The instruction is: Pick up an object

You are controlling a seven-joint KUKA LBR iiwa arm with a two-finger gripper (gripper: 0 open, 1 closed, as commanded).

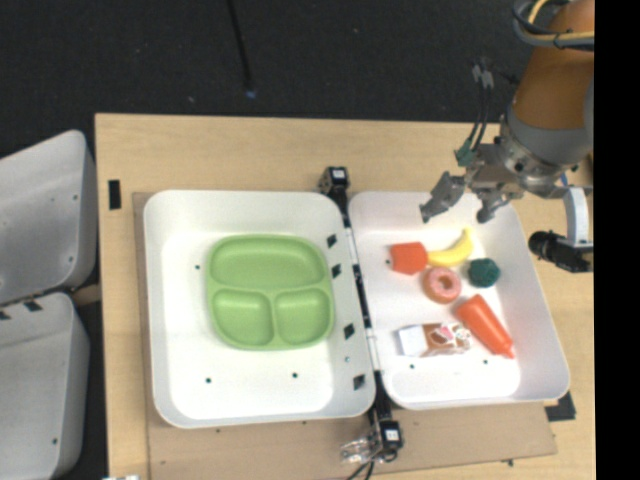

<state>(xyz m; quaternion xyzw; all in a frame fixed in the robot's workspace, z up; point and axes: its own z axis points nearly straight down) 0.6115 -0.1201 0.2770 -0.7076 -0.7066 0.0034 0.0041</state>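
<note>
**A:** Look at the camera view with me. Where do you find the gripper (465, 200)?

**B:** You see it over the far edge of the right bin (535, 363), hanging from the grey wrist under the orange band. Its two fingers (438, 199) stand spread apart, and you can see nothing between them.

**A:** And the things you might pick?

**B:** All in that right bin, below the gripper. You have an orange block (408, 257) just beside a yellow banana (453, 249), a pink doughnut (441, 284) touching the banana's lower side, a dark green round thing (484, 272) to its right, an orange carrot (486, 324) lying at a slant, and a small printed packet (431, 339) near the carrot.

**A:** The left bin (180, 378)?

**B:** You see a green divided plate (269, 290) lying flat in its middle.
</note>
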